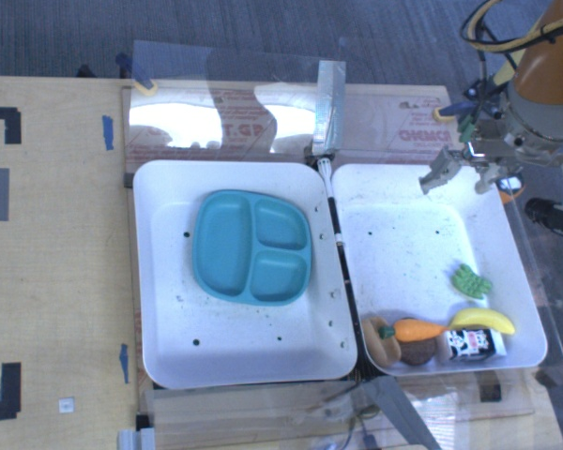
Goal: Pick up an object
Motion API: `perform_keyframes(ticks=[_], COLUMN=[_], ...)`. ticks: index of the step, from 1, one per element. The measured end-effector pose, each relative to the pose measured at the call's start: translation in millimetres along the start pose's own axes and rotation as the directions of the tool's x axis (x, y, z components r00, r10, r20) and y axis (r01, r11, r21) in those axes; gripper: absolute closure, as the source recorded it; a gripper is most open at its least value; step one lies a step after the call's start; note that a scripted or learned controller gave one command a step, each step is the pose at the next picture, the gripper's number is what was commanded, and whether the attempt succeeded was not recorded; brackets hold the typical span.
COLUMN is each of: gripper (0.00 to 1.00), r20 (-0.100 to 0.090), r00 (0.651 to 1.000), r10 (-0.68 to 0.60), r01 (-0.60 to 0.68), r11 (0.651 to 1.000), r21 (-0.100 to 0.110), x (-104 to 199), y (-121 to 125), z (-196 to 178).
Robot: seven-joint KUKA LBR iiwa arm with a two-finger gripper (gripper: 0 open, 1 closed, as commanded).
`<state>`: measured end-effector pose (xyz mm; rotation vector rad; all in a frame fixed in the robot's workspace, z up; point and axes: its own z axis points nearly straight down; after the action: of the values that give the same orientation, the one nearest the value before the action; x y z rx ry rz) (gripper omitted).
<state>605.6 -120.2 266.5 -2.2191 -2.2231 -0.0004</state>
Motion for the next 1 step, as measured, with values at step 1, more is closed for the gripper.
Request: perform_keyframes(ticks=[1], gripper=[0.0], r20=[0.0], r00=[0.988], r10=[-0.151], r01=[0.151], r11=[0.988], r21=[0.005], x=[-50.6], y=[-22.4], z=[96.2])
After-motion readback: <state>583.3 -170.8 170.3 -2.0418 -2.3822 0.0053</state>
